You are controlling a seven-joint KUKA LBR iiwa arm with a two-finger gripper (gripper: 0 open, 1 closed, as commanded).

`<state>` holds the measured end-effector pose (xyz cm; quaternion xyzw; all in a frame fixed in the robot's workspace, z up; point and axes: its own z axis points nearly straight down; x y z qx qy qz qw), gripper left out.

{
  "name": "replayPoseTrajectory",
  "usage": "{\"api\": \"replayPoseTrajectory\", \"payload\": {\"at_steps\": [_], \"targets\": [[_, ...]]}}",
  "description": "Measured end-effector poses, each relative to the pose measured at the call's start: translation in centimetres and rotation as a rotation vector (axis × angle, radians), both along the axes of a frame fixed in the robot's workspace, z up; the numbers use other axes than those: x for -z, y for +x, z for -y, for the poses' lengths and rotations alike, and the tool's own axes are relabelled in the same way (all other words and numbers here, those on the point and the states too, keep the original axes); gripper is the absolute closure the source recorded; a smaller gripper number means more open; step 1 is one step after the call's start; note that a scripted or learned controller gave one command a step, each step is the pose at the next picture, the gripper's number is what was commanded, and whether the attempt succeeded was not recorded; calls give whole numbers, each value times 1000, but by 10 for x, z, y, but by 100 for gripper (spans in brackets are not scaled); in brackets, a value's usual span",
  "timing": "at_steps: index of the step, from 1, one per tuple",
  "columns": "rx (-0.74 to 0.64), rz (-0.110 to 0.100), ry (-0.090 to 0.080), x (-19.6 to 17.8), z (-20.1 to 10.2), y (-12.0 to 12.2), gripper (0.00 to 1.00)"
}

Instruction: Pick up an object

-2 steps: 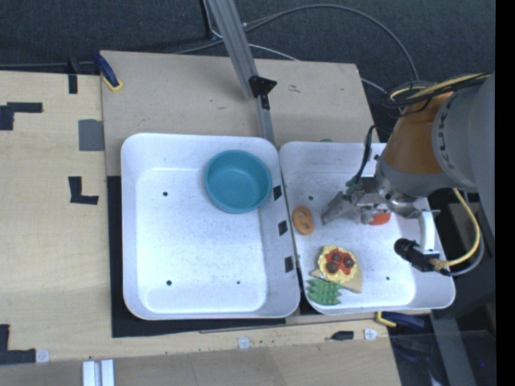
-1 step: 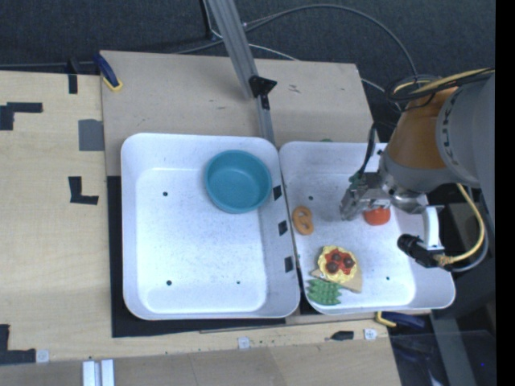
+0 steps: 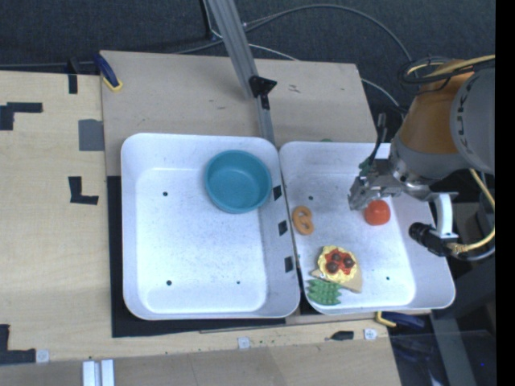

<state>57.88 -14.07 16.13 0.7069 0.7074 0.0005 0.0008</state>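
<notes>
The tan bench (image 3: pixel 48 240) carries two shallow white bins side by side, the left bin (image 3: pixel 149 240) and the right bin (image 3: pixel 402 284), their inner rims touching.

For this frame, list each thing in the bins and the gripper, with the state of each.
Blue bowl: upright, in the left bin, near its back right corner.
Red ball: resting in the right bin, right beside the gripper.
Small pretzel: lying flat, right bin.
Toy pizza slice: lying flat, right bin.
Green toy: lying at the front edge, touching the slice.
Gripper: low over the right bin.
</notes>
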Motion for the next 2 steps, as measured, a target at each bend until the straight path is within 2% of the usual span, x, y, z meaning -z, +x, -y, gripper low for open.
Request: {"api": "replayPoseTrajectory", "payload": {"at_steps": [2], "targets": [[0,2,0,-102,-6,10,100]]}}
